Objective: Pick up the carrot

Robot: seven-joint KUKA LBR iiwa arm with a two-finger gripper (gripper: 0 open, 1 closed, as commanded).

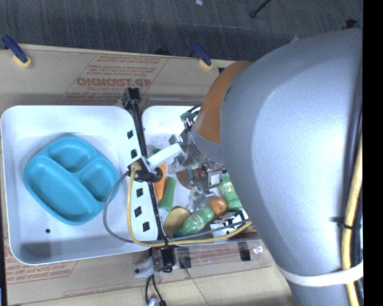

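The bench (108, 75) carries two white bins on brown cardboard. Nearest, in the right bin (158, 121), green and tan toy foods (193, 220) cluster at the front edge. Just beyond them the carrot (158, 189) lies beside the divider. The tool (193, 171) hangs low over this pile; whether it grips anything I cannot tell. The left bin (19, 190) holds a blue divided tray (70, 178).

Grey arm (300, 152) reaches in from the right — wrist angled downward.
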